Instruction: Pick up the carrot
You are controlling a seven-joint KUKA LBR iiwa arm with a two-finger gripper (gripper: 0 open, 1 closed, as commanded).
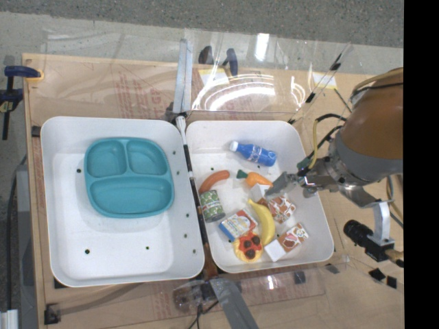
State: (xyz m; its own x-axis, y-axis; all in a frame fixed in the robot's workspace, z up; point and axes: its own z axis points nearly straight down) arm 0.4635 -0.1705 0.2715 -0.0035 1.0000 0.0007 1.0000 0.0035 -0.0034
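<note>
Orange and stubby, the carrot (pixel 257 179) lies in the right bin (pixel 312 235), its long axis roughly left-right, green end leftward. The gripper (pixel 278 186) hovers just right of it; its fingers look slightly parted and empty, though it's hard to tell.

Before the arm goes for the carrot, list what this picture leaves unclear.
- Fingers' state: the gripper is small and dark in the camera view, so open or shut is unreadable.
- Carrot: its right end meets the gripper; contact can't be judged.
- Arm: cut off by the right edge.
- Labels on the snack packets and the can: too small to read.
</note>
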